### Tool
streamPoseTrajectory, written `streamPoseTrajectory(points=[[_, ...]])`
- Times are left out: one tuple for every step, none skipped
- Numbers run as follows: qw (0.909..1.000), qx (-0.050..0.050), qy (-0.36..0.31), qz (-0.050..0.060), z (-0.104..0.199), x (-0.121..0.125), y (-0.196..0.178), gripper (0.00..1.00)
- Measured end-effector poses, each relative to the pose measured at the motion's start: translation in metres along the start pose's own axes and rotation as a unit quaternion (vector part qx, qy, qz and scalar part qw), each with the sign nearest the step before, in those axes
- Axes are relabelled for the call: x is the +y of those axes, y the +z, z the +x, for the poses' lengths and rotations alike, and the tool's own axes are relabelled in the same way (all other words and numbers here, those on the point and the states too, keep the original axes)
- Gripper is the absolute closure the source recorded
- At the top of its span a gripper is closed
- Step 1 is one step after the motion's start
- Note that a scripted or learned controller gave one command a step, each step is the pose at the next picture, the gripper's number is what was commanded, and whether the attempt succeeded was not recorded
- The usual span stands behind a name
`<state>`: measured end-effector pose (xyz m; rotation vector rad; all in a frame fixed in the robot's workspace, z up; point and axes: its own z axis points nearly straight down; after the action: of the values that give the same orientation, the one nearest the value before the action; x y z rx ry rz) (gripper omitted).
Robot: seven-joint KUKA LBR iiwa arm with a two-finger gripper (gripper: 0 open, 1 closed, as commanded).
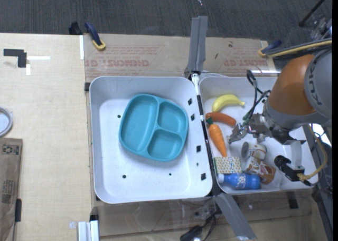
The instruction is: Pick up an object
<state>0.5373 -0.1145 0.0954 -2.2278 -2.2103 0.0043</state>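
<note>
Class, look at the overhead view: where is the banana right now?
The banana lies in the right bin, near its far left corner, just above the orange pepper and the carrot.

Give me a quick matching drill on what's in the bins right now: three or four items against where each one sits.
Things:
1. blue divided plate
2. banana
3. carrot
4. blue bottle

Places:
A. near edge of the right bin, lying on its side
B. far end of the right bin
C. alone in the left bin
D. right bin, along the divider side

Pairs: 1-C, 2-B, 3-D, 4-A
</note>
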Motion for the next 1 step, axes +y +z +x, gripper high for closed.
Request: streamPoseTrajectory(points=[[0.9995,-0.001,-0.033,-0.002,0.0212,0.11,0.0025,0.0]])
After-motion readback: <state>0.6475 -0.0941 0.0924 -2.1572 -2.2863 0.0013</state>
